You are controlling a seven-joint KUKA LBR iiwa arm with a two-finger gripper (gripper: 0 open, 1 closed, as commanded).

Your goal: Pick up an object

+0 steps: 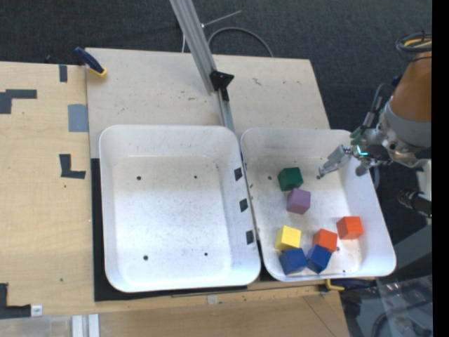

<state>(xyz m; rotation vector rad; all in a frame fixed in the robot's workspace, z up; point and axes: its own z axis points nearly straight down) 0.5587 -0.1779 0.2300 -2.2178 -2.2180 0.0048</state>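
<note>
The right bin (pixel 261 150) holds several small cubes. A green cube (pixel 290 179) sits near its middle, with a purple cube (pixel 299 201) just in front of it. Toward the front lie a yellow cube (pixel 288 238), two orange cubes (pixel 325 240) (pixel 349 227) and two blue cubes (pixel 293 260) (pixel 319 258). My gripper (pixel 345 168) hangs over the bin's far right part, to the right of the green cube and apart from it. It is open, with nothing between its fingers (pixel 330 166).
The left bin (pixel 168 202) stands beside the right one, sharing a raised middle rim. A slanted metal rail (pixel 200 44) runs down to the bins' back edge. The arm's orange band (pixel 414 97) is at the right edge.
</note>
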